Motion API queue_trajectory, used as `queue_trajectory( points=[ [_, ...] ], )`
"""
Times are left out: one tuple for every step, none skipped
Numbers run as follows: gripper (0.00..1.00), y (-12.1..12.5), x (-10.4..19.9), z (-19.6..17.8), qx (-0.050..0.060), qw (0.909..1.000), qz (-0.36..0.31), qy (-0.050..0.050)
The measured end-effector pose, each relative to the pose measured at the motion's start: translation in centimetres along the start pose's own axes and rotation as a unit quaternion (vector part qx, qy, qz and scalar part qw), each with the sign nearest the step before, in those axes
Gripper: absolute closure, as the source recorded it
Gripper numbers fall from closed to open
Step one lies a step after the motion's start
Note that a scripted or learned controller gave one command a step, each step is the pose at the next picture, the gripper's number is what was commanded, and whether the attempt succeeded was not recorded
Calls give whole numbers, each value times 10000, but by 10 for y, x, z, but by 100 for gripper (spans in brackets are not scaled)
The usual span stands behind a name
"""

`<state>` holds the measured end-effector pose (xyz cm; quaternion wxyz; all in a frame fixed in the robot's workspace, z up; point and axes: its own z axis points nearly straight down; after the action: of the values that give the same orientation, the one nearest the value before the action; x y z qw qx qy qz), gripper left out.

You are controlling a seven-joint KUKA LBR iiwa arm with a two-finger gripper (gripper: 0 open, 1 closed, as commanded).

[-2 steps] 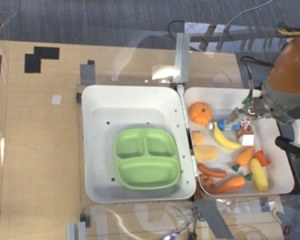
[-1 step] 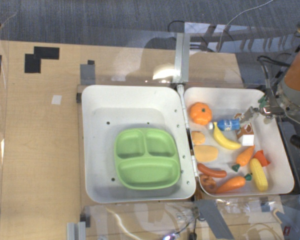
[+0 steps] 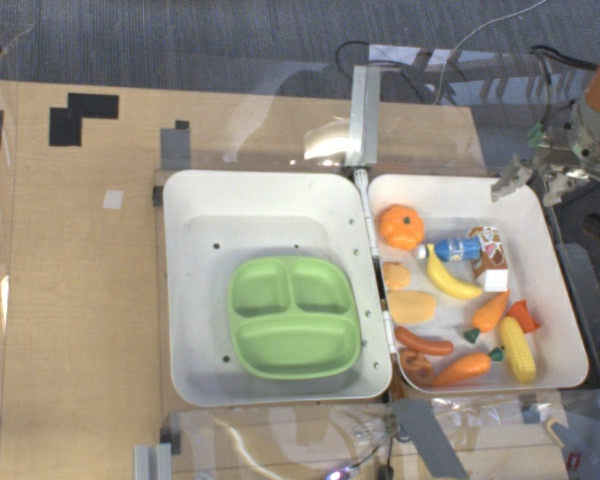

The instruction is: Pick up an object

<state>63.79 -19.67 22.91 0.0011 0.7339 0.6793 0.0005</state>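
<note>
We are finding no legible text anywhere: the small carton [image 3: 489, 251] and the blue bottle [image 3: 456, 250] are showing printed labels too small to read.

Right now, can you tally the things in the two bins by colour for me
Green: 1, the divided tray
Orange: 3, the pumpkin and two carrots
Yellow: 2, the banana and corn
Red: 1, the sausage
Blue: 1, the bottle
Tan: 1, the potato
Brown and white: 1, the carton
Total: 10
</note>
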Motion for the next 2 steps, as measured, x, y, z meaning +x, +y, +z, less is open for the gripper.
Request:
queue_trajectory(
  points=[
    [0,-40,7,129,-1,9999,-118,3],
    [100,-39,7,122,11,9999,-126,13]
  ],
)
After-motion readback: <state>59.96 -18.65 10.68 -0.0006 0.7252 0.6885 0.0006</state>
